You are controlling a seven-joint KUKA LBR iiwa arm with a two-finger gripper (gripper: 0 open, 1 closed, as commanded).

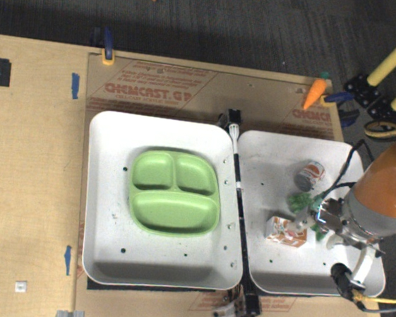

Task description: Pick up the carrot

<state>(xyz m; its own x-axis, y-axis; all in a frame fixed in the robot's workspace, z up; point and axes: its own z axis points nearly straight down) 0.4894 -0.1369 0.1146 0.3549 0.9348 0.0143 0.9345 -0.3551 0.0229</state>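
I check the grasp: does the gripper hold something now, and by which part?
It cannot be told: the gripper is low in the right bin, among green pieces, while the carrot lies outside.

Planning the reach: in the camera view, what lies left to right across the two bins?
Left bin → green divided plate → right bin → small carton → gripper.

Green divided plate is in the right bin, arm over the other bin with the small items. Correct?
Not quite. The camera view shows the green divided plate in the left bin, not the right. The arm is over the right bin, where the small items lie, including a can and a packet.
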